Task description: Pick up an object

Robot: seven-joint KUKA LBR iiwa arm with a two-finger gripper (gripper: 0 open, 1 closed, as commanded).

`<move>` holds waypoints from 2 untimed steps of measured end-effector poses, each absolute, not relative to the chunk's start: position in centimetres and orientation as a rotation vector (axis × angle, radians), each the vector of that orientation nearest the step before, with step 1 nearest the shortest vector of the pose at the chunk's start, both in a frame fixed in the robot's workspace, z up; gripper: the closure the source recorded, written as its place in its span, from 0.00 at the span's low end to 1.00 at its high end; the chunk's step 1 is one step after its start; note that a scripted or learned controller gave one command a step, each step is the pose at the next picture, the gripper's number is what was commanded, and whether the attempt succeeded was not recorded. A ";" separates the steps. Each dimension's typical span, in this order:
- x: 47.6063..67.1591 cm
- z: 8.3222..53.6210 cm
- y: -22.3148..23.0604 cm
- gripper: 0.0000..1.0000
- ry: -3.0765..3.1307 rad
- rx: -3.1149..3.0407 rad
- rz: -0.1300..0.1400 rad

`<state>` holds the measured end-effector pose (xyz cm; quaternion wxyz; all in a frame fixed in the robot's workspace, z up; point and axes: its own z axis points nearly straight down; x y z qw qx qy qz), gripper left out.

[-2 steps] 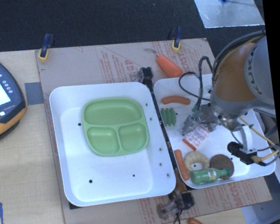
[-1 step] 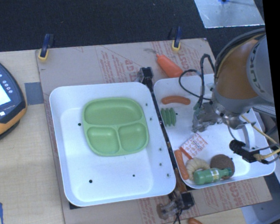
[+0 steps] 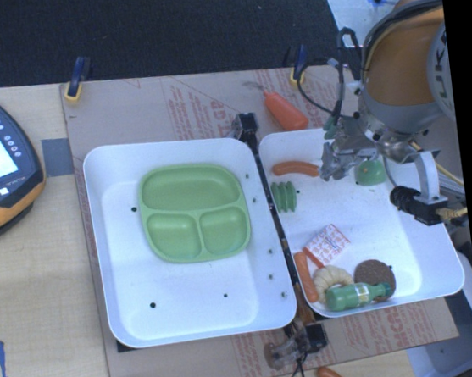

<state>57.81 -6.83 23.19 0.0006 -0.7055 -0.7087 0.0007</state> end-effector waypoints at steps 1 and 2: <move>61.0 21.1 -1.8 1.00 -2.226 -2.214 0.004; 61.5 9.1 -10.3 1.00 -2.223 -2.217 0.006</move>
